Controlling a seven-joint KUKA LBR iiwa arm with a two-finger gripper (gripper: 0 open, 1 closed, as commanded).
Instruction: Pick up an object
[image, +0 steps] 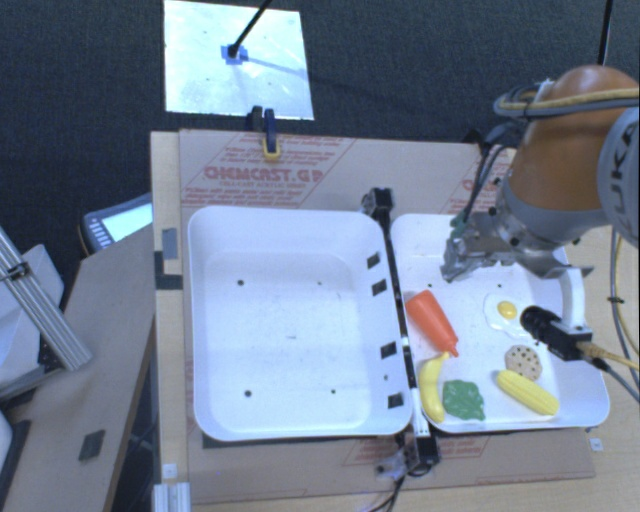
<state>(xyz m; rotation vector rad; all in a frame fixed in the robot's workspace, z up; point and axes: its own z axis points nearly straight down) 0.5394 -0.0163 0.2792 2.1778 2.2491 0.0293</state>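
Nothing is yet lifted: the pincer is poised above the right bin, its grip state indiscernible, while the carrot is left lying just below it.

Light: bright, even, from overhead.
Glare: white bins nearly washed out; reflective sheet at 12 o'clock shines.
Shadows: faint, soft.
Focus: mildly soft; arm at 2 o'clock slightly blurred.
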